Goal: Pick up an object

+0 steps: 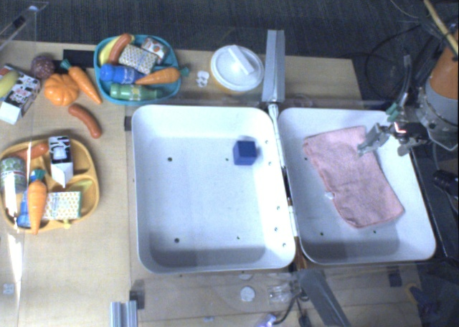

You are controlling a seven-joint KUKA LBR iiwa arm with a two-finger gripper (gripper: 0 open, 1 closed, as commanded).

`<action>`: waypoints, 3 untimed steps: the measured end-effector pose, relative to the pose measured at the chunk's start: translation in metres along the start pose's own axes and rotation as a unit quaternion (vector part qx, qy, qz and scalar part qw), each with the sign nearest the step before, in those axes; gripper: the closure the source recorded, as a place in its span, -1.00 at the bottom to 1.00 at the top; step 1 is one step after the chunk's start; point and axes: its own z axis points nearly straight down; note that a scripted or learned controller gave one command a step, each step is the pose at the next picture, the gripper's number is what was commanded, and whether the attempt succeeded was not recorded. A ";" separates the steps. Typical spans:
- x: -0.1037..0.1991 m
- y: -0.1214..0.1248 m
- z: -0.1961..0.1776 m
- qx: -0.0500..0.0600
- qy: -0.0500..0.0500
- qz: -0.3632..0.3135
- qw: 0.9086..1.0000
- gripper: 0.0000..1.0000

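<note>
Pincer (386, 139) hung over the right bin's (423, 247) far edge, fingers apart, empty. Pink cloth (351, 175) and blue cube (245, 152) lay untouched; the grasp remained undone.

Arm (446, 82) cut off, right edge

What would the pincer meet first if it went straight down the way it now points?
Most likely the pink cloth in the right bin. The pincer hangs over the cloth's upper right edge, so it could land on the bin floor beside it instead; depth is hard to judge from this slanted view.
</note>
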 end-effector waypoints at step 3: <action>0.050 0.075 0.160 -0.005 -0.002 -0.117 0.993 -1.00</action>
